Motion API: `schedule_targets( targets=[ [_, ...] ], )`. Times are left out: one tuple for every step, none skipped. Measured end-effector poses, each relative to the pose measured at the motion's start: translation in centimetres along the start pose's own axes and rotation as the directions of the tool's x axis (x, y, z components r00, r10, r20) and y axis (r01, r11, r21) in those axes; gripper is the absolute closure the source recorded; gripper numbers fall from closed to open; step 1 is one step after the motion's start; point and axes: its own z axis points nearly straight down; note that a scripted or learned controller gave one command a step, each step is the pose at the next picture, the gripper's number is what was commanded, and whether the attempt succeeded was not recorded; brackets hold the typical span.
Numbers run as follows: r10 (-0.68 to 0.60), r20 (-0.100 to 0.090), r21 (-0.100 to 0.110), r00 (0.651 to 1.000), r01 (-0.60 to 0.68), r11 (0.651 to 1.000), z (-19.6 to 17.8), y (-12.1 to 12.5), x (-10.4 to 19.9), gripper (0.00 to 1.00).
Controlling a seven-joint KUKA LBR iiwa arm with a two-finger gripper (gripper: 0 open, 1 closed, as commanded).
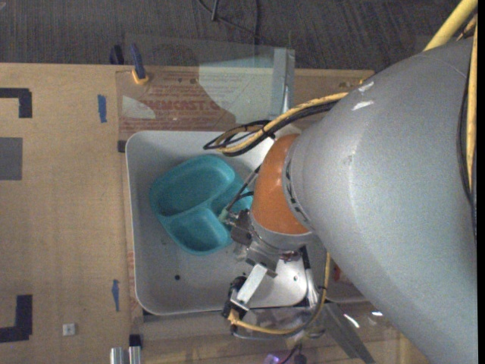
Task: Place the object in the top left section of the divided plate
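**Teal plate (189,203) in white bin (163,287), arm (379,188) over it**

Plate lies flat in the bin's upper half, near the left wall. Raised ridges split it into sections. Its right part is hidden under the arm. Gripper (237,226) sits at the plate's right edge, just below the orange band (273,196). Open or closed, holding anything or not: cannot tell, wrist blocks the view.

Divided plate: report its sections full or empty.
Empty where visible: the divided plate shows bare teal sections. Its right part lies under the arm; cannot tell there.
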Motion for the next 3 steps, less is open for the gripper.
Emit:
schedule_targets(
  targets=[
    [0.047, 0.011, 0.003, 0.999, -0.047, 0.999, -9.5, -0.6, 0.8, 1.0],
    [0.1, 0.011, 0.002, 0.995, -0.1, 0.995, -13.8, 3.3, 1.8, 1.0],
    [0.241, 0.013, 0.003, 0.97, -0.241, 0.97, -6.1, 4.0, 2.7, 1.0]
  ],
)
